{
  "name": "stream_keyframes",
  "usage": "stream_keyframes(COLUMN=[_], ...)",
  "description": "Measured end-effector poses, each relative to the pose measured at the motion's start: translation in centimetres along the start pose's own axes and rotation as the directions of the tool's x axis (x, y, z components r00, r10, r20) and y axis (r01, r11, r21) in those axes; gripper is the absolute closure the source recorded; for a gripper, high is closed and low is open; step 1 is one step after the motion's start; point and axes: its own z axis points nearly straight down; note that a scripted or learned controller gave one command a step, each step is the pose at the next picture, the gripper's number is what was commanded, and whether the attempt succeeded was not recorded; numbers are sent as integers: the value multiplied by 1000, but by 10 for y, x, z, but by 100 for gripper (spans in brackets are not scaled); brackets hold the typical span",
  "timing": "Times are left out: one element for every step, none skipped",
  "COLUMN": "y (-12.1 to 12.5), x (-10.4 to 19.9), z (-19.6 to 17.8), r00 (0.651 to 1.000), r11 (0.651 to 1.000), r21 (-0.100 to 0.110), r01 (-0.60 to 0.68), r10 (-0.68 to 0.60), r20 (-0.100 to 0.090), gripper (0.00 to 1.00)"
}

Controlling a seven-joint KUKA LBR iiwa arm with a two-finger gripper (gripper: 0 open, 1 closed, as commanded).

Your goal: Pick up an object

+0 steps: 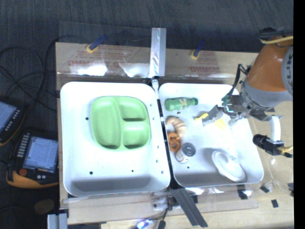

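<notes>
While the arm reaches in from the right, the gripper (213, 115) sits low over the rt bin (252, 142), upper-middle area. Fingers: state cannot be told at this res.; dark tips blur into a small yellow piece (219, 123) and the bin floor. No obj. seen between them, so no hold is claimed.

Candidate objs, all in rt bin:
- Green bottle (180, 103), lying down, long axis approx. left-right, near the back wall, just left of and slightly above the gripper.
- Yellow piece, touching or just beside the tips; contact unclear.
- Tan ringed item (176, 123) and orange item (173, 139), along the left wall.
- Grey round cap-like item (188, 150), mid bin.
- White dish-like item (228, 165), near the front rt corner.

Lt bin (76, 166) carries a green divided tray (121, 121), well apart from the gripper.

Judgement: nearest targets are the yellow piece and the bottle. Bottle would need a short shift left, w/ the closing line set across its long axis. Risk: bottle may roll toward the back wall.
</notes>
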Motion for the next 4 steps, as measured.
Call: stream_keyframes(y=[16,47,53,54], x=[-22,1,4,-14], z=[109,77,110,110], r00=[997,998,996,1000], r11=[997,998,996,1000], r21=[-14,-1,-8,-12], r01=[-80,57,93,23], r10=[80,-57,-93,-23], r20=[5,0,8,2], gripper=[0,0,0,0])
